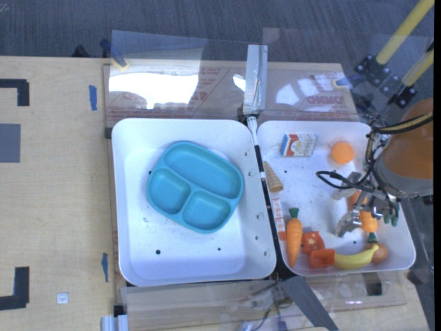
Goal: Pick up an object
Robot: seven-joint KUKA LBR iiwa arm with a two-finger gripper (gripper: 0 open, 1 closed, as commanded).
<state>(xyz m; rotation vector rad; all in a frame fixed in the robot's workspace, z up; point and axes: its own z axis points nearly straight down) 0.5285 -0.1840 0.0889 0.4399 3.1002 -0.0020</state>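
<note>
My gripper is down in the right bin, near its right wall. A small orange toy with a green tip lies right against the gripper, and I cannot see whether it is held. Close by along the front wall are a yellow banana, a tan round piece and two red pieces. A carrot lies further left.
An orange ball and a small white carton sit at the back of the right bin, and a tan cone by the divider. The left bin holds a blue divided plate.
</note>
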